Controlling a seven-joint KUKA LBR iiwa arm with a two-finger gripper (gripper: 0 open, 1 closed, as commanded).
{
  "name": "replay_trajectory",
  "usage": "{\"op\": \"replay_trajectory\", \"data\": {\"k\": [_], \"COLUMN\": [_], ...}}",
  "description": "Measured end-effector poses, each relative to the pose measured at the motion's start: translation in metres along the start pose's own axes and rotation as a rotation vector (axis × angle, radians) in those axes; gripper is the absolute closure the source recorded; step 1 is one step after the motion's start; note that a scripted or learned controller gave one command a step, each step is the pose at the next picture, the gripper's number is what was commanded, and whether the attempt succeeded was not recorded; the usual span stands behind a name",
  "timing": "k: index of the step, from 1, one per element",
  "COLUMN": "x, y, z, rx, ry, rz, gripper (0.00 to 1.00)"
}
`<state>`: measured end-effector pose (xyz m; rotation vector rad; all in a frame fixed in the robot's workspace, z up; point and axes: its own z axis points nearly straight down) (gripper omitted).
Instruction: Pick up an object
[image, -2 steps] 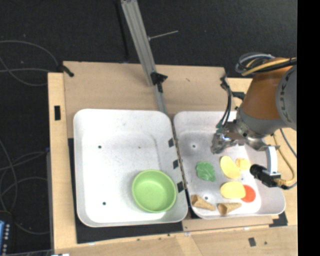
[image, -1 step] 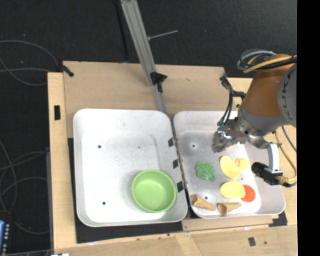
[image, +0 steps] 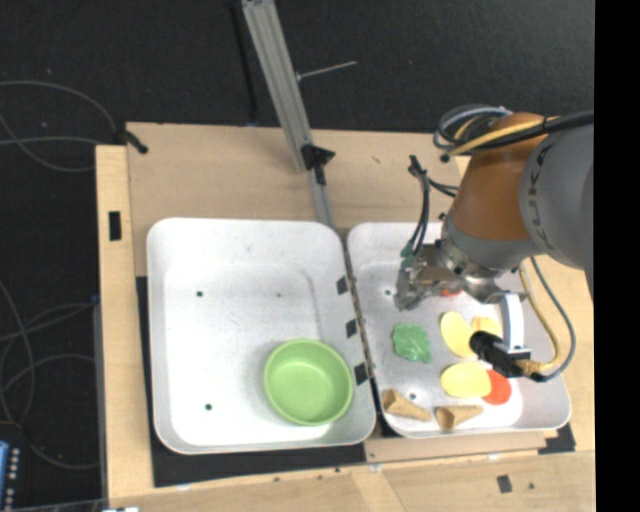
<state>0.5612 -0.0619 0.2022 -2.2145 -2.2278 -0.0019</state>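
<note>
The green leafy piece (image: 411, 342) lies in the right bin (image: 378, 258), just below the tool (image: 410, 290) (whether it is open or closed cannot be told). A green bowl (image: 308, 381) sits in the left bin (image: 200, 260).

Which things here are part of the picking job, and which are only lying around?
For the job: pincer; green leafy piece; yellow pieces; orange piece; two tan wedges.

Just lying about: green bowl in left bin; metal pole; cables.
</note>
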Motion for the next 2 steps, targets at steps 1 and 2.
{"op": "replay_trajectory", "data": {"k": [1,2], "x": [0.047,0.102], "y": [0.0,-0.002], "z": [-0.016,-0.011], "rx": [-0.003,0.001], "ry": [0.001,0.001], "rz": [-0.002,-0.002], "gripper": [1.0,1.0]}}
